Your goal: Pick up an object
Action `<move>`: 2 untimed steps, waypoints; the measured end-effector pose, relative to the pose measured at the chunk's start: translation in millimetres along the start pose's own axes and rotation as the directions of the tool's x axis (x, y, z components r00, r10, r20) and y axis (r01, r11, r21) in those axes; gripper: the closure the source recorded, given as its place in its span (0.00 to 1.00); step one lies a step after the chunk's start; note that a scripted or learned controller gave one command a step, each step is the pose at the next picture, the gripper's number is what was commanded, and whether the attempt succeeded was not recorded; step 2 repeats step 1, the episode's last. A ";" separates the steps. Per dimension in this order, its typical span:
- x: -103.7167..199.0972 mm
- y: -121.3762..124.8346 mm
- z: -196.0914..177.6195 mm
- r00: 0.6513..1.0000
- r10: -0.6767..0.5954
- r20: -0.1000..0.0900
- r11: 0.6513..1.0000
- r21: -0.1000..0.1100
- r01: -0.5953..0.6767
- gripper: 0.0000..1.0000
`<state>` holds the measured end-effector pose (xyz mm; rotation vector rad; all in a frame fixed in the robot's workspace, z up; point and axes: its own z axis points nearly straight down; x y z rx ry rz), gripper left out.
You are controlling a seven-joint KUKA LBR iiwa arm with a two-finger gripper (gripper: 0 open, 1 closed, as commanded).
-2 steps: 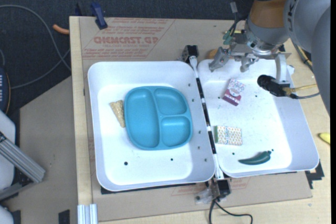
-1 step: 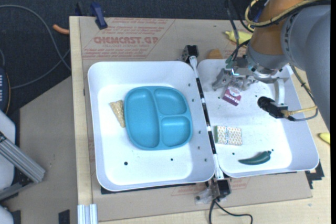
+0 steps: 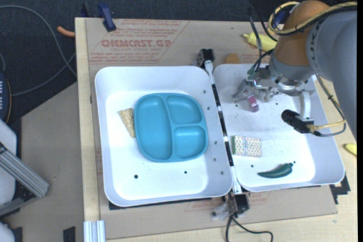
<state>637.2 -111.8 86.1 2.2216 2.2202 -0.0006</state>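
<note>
My gripper (image 3: 253,92) hangs low over the back left part of the right bin (image 3: 323,164). A small pink-purple object (image 3: 253,103) sits right at its tip, and I cannot tell whether it is held or just lying on the bin floor. Nearer the front of the same bin lie a speckled green-and-white pad (image 3: 247,145) and a dark green pepper-shaped thing (image 3: 276,170), both well apart from the gripper.
The left bin (image 3: 113,173) holds a blue divided plate (image 3: 170,125) with a tan cracker-like piece (image 3: 126,119) at its left side. A yellow object (image 3: 252,38) and a small orange one (image 3: 231,58) lie on the bench behind the right bin.
</note>
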 end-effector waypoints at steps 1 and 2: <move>0.6 -0.2 -9.1 1.000 0.001 -0.001 1.000 0.000 -0.001 1.00; 0.6 -0.2 -9.1 1.000 0.001 -0.001 1.000 0.000 -0.001 1.00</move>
